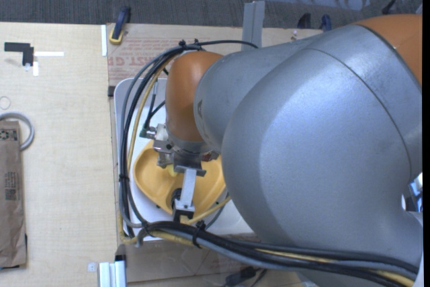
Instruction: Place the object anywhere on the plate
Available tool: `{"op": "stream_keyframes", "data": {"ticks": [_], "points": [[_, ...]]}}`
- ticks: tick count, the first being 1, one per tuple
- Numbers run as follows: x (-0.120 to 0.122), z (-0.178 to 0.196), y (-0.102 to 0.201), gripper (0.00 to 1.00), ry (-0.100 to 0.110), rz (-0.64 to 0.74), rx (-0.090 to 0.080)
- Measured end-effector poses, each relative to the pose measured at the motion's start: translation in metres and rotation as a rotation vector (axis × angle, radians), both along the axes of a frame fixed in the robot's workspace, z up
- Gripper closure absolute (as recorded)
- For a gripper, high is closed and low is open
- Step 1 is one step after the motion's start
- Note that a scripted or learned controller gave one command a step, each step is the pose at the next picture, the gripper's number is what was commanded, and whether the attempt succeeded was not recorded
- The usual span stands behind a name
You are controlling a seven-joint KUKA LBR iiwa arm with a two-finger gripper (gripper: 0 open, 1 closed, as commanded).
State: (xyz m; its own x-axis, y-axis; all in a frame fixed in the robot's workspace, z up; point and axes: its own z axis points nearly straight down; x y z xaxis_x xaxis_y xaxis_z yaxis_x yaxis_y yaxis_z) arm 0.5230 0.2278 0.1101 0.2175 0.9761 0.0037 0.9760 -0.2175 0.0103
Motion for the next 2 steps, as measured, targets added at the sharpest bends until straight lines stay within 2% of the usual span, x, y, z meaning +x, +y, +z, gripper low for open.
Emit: {"op": "stream_keyframes", "data": {"ticks": [1, 2], "points": [[0.0616, 0.0249, -0.0010, 1.00, 0.018, -0.065, -0.007], [0.0614, 0.0247, -0.0007, 0.00, 0.018, -0.065, -0.007]]}}
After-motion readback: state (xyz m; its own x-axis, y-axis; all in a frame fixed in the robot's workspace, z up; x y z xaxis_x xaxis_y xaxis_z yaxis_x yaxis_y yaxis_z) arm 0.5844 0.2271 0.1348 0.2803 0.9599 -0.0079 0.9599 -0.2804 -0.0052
